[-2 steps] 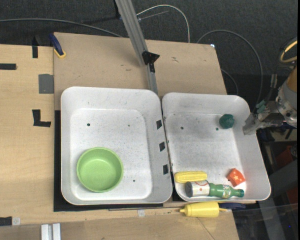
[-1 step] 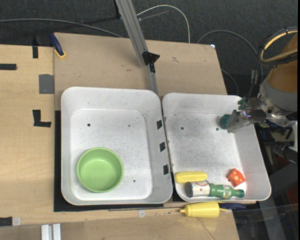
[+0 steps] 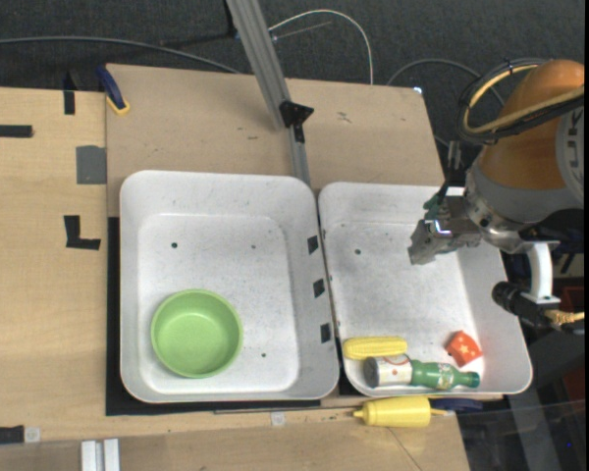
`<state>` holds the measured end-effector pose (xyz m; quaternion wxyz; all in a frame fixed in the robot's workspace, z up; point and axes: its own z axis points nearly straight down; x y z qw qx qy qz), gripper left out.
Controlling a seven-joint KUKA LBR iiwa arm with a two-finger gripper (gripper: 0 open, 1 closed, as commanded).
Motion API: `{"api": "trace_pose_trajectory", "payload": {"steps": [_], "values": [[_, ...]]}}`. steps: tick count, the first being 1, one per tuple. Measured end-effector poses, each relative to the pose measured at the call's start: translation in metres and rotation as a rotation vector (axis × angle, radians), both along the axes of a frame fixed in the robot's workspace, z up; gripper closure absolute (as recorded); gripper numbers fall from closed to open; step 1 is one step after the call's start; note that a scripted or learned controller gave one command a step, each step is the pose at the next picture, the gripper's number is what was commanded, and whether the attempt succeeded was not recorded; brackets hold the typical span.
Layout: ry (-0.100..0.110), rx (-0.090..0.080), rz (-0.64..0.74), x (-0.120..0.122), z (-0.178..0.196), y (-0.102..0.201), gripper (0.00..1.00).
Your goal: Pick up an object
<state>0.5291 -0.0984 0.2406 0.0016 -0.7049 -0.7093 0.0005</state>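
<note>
Gripping end first: the gripper (image 3: pixel 430 245) hangs over the bare middle of the right bin (image 3: pixel 393 214), nothing is visibly caught in it, and whether it is spread or closed I cannot tell from this slant. Now sweeping from the left: the left bin (image 3: pixel 216 199) holds one green bowl (image 3: pixel 196 334), upright in its near left corner and well apart from the arm. Across the divide, everything in the right bin is along its near edge. A yellow piece (image 3: pixel 375 347) lies flat, and just below it a green bottle (image 3: pixel 422 373) lies on its side, long axis running left to right with the cap end pointing right. A small red piece (image 3: pixel 462 347) sits just above that cap end. Outside the bin, on the bench (image 3: pixel 206 116), a yellow bottle (image 3: pixel 398 412) lies by the rim. So the nearest candidates all lie toward the view's bottom from the gripper. My read is that the red piece, almost straight below, is the shortest trip, while the green bottle would want a grasp across its long axis.
</note>
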Motion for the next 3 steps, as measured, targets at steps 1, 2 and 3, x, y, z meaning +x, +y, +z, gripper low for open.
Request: {"api": "trace_pose_trajectory", "payload": {"steps": [1,2,3], "values": [[0.0,-0.001,0.0,0.001,-0.005,0.045,1.0],[-0.002,0.0,0.002,0.013,0.002,0.097,1.0],[0.0,-0.002,-0.004,0.015,-0.012,0.15,1.0]]}}
